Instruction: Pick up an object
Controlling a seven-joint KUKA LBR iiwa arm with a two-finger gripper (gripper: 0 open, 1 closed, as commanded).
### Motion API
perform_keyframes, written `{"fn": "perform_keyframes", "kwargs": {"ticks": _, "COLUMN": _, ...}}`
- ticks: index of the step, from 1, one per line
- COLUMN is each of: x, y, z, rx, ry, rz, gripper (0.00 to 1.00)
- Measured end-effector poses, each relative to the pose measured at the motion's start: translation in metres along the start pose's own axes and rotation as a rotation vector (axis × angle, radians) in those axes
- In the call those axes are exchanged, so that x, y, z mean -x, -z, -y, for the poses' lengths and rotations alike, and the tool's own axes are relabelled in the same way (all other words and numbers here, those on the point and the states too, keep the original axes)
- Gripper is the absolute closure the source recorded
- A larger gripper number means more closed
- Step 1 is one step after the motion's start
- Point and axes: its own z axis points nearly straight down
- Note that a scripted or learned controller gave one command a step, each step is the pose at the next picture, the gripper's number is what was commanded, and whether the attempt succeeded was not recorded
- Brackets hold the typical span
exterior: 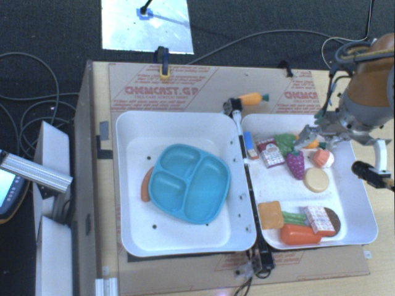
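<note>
The right bin [364, 217] holds several toy foods. Among them are purple grapes [296, 164], a green leafy piece [285, 142], a red and white packet [270, 153], a pink and white piece [322, 159] and a tan round disc [316, 180]. My gripper [313, 139] hangs low over the far part of this bin, just right of the green piece and above the pink one. A small orange piece [312, 145] sits right under it. The wrist hides what lies directly beneath.
Near the right bin's front lie an orange cracker [270, 214], a red pepper [299, 234] and a small box [320, 219]. The left bin [133, 165] holds a blue divided plate [188, 182] and a sausage [145, 185]. A toy carrot [252, 98] lies behind the bins.
</note>
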Motion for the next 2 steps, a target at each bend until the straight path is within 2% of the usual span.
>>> {"fn": "perform_keyframes", "kwargs": {"ticks": 1, "x": -0.054, "y": -0.078, "z": -0.066, "rx": 0.000, "ry": 0.003, "rz": -0.002, "gripper": 0.00}}
{"fn": "perform_keyframes", "kwargs": {"ticks": 2, "x": -0.068, "y": -0.092, "z": -0.063, "rx": 0.012, "ry": 0.004, "rz": 0.004, "gripper": 0.00}}
